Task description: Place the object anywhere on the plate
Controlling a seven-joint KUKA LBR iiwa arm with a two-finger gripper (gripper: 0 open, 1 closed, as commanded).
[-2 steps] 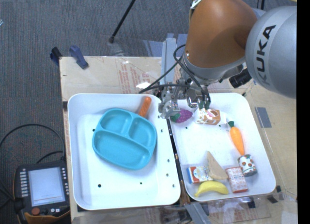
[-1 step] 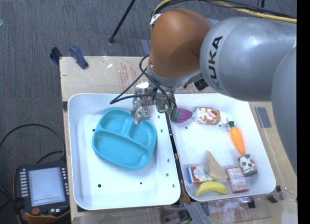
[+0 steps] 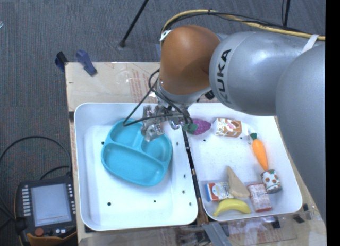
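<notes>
A blue divided plate [image 3: 135, 157] lies in the left bin [image 3: 87, 133]. My gripper [image 3: 153, 129] hangs over the plate's upper right compartment, under the orange wrist band. Its metal fingers point down at the plate rim; I see no object between them. In the right bin [image 3: 289, 181] lie a purple grape bunch [image 3: 200, 126], a small carton [image 3: 228, 127], a carrot [image 3: 259, 153], a can [image 3: 271, 180], a tan wedge [image 3: 236, 183], two small boxes [image 3: 218, 191], and a banana [image 3: 232, 206].
The big grey arm covers the upper right of the bench. The rim between the two bins [image 3: 190, 165] runs just right of the plate. A teach pendant [image 3: 48, 205] sits off the bench at the lower left.
</notes>
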